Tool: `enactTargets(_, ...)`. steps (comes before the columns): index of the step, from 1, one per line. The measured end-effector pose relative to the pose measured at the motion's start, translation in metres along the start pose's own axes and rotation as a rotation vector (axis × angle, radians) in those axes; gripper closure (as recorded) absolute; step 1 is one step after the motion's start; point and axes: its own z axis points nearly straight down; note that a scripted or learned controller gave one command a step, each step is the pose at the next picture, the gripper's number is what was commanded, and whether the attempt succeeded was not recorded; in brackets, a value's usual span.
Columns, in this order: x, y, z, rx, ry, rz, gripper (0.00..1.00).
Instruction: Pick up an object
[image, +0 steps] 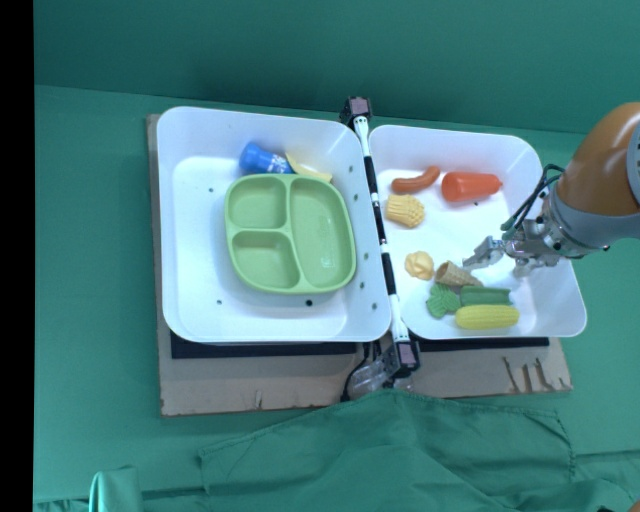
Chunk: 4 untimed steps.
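Low over the right-hand shallow white plastic bin (530, 160), grey arm's jaws spread, pinching nothing. Just beside the fingertips (478, 254): tan toy ice-cream cone (453, 273), lying above green pea pod (485, 296) and yellow corn cob (487, 317).

The arm (605, 180) reaches in from the right, wrist bent low, its gripper (487, 254) pointing left with fingers spread apart.
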Motion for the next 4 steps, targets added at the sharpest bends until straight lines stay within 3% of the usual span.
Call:
enactTargets(1, 0.067, 0.077, 0.002, 0.005, 0.003, -0.008, 0.00)
enactTargets(2, 0.053, 0.035, 0.001, 0.003, 0.004, 0.001, 0.00)
enactTargets(4, 0.053, 0.035, 0.001, 0.003, 0.004, -0.001, 0.00)
